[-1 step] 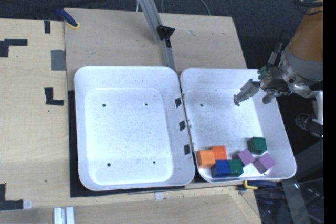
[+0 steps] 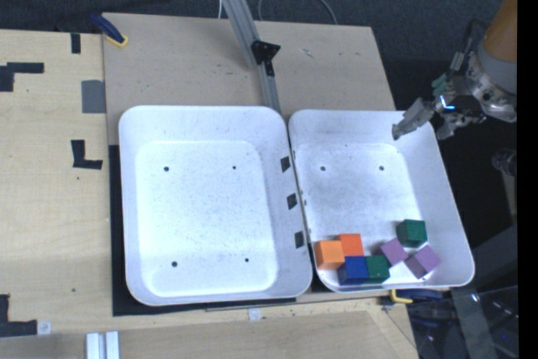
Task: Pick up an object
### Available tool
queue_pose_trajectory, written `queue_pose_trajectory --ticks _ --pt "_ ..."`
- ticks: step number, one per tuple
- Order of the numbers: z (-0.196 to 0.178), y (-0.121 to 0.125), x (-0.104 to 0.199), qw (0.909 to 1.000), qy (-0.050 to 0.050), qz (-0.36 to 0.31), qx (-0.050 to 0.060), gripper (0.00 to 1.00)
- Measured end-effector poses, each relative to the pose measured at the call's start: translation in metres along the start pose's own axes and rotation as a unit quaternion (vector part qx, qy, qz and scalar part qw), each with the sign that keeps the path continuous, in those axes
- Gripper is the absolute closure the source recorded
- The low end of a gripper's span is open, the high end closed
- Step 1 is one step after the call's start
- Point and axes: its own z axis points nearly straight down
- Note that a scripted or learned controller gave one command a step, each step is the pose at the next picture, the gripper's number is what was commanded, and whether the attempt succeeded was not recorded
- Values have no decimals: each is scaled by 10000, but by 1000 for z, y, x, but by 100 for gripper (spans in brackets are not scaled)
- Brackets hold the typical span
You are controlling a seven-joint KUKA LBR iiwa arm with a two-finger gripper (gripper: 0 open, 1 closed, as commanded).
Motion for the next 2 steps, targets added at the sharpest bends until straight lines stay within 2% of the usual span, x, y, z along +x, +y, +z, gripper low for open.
queue_pose_trajectory --ticks 1,2 --pt "-28 -11 30 10000 13 -16 8 0" --pt "71 -52 34 10000 21 9 72 0"
